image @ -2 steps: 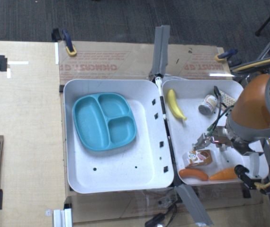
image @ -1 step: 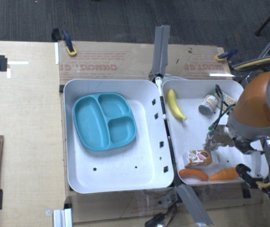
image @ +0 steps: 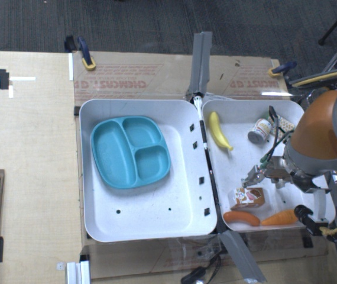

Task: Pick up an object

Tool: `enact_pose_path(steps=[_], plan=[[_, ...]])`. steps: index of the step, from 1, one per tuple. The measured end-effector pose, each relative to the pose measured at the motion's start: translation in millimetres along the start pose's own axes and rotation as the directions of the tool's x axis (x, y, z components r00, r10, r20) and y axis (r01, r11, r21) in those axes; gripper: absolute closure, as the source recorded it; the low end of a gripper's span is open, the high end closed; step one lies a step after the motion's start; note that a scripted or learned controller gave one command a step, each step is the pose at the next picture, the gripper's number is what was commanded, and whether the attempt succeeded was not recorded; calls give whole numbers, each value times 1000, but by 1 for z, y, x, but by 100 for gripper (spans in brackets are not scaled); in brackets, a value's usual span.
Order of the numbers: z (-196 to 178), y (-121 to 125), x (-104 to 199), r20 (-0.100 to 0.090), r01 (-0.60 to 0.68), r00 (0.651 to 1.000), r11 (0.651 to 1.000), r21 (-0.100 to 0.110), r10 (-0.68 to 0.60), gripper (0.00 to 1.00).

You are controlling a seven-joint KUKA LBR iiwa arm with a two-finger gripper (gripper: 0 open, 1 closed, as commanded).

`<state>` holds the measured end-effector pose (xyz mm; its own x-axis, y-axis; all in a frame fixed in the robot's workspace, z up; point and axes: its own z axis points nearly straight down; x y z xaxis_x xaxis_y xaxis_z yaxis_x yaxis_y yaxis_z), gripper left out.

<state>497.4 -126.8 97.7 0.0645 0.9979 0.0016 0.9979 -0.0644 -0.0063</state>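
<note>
— Where was the gripper (image: 252, 177)?
— In the right bin (image: 239, 108), just above a small brown packet (image: 249, 197); whether its fingers gripped anything could not be told.

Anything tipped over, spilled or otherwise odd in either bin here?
Only one thing: the small can in the right bin lies on its side near the back, not upright. No spill shows. The banana, the sausage, the carrot and the blue divided plate lie flat and look intact.

Smooth glossy plastic: blue divided plate (image: 131, 152), white bins (image: 97, 218).
</note>
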Motion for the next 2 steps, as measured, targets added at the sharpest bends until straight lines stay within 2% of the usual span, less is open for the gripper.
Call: enact_pose_path(steps=[1, 2], plan=[[8, -22, 28, 1, 77, 997, 997, -2, -77, 0], [0, -22, 28, 0, 73, 997, 997, -1, -73, 100]])
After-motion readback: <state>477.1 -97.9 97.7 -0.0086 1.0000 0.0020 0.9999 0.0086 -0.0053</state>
